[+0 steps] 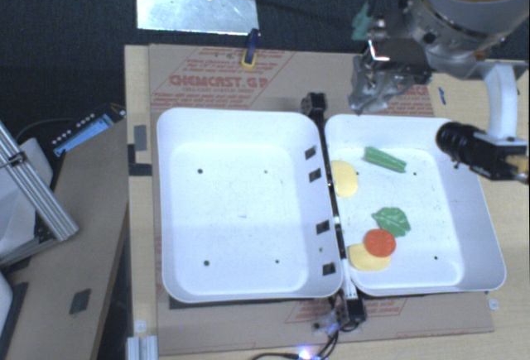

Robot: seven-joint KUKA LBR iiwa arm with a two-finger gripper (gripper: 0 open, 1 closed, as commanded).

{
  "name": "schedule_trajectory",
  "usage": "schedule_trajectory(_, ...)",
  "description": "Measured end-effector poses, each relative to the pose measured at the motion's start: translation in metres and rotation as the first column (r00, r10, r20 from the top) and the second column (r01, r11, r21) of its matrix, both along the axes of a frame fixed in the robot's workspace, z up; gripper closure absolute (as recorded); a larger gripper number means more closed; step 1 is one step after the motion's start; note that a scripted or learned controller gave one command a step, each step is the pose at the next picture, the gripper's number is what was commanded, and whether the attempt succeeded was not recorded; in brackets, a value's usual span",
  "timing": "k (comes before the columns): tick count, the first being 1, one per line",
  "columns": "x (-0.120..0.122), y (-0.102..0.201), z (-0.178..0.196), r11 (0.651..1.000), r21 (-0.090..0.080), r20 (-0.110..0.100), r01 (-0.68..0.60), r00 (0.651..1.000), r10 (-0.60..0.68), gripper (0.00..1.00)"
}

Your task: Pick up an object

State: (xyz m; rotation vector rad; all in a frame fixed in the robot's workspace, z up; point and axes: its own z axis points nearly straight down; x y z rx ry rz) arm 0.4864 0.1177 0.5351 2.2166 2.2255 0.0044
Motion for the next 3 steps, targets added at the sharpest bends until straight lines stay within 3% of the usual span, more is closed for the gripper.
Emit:
schedule_trajectory(2,0.0,0.023,0.0,1.0,0.0,0.0,0.0,1.0,0.0,1.0)
schedule_trajectory(3,0.086,0.006,0.0,1.0,-0.002,0.003,0.005,1.0,-0.005,1.0)
